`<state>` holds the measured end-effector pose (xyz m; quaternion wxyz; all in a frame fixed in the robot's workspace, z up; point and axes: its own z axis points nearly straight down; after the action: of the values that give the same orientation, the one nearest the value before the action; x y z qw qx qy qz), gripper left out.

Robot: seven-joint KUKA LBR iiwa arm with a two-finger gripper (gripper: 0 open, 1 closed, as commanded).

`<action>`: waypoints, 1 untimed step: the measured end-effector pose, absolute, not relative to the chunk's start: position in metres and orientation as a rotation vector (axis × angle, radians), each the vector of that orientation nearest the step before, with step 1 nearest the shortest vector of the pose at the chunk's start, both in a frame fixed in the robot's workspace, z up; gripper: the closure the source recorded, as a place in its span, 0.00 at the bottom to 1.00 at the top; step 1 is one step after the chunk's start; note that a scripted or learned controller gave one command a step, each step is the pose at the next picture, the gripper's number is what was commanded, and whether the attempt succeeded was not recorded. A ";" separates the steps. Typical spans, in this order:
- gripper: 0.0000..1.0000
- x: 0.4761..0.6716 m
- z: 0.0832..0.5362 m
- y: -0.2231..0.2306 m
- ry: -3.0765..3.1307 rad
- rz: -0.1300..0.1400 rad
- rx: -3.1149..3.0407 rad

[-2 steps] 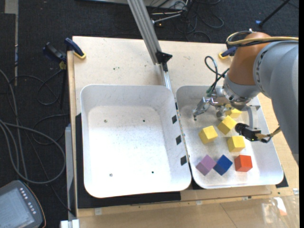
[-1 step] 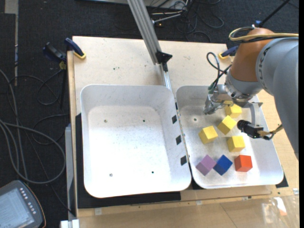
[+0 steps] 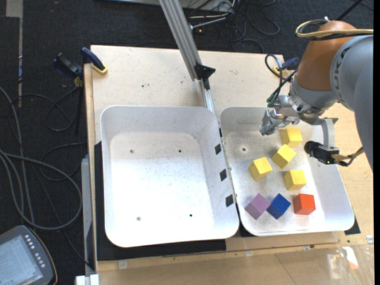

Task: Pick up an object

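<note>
Jaws [image 3: 270, 126] state: can't tell from here, nothing visibly between them. Nearest me, purple [image 3: 257, 206], blue [image 3: 278, 205], red [image 3: 304, 203] cubes lie in right bin [image 3: 344, 209]; farther back, yellow cubes w/ top one [image 3: 291, 136] just beside jaws, prob. the target.

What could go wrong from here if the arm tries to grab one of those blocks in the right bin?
The gripper sits near the right bin's far wall, beside the uppermost yellow cube; a descent there could clip the wall or just nudge that cube aside.

The yellow cubes lie close together, so closing on one, such as the cube just below, may bump a neighbour.

The purple, blue and red cubes sit nearly touching, leaving little room around them.
</note>
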<state>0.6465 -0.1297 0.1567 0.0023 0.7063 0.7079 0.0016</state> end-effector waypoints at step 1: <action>1.00 0.652 0.221 -0.132 2.219 0.008 2.213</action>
<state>0.6518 -0.1322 0.2208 0.0041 0.7061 0.7081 0.0024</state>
